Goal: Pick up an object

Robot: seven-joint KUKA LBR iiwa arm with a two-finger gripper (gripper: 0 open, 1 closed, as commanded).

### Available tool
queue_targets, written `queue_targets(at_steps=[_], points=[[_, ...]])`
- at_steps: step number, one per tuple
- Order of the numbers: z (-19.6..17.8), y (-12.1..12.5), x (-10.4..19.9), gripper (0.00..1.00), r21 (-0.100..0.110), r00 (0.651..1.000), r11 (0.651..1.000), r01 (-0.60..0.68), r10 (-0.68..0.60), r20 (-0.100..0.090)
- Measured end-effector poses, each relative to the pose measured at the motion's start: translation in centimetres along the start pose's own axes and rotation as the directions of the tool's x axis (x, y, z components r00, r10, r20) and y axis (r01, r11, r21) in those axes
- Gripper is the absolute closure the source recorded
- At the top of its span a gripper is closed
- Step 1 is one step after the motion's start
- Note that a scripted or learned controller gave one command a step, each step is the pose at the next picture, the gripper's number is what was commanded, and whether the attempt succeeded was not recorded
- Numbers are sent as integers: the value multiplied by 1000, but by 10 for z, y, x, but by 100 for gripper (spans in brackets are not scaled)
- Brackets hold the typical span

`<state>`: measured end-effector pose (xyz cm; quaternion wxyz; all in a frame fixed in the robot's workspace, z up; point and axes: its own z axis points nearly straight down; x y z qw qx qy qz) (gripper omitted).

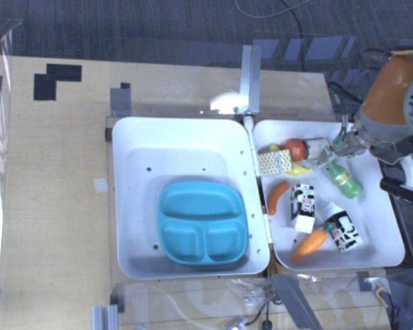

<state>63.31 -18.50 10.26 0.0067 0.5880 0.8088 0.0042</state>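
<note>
Carrot (308,245) lies at the right bin's (396,251) front edge. Nothing is picked up yet. Claw (342,145) sits low by the green bottle (344,181); its grip is unclear.

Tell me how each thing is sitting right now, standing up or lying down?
blue tray: flat, right way up, in the left bin.
green bottle: lying down in the right bin.
carrot: lying down.
two cow-print cartons: both lying down.
tomato: resting near the far wall.
yellow box: lying flat.
gripper: low over the right bin's far side.
</note>
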Motion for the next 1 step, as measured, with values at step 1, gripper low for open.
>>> queue_targets(at_steps=[1], points=[[-129, 30, 22, 100, 5, 999, 999, -36, 36, 0]])
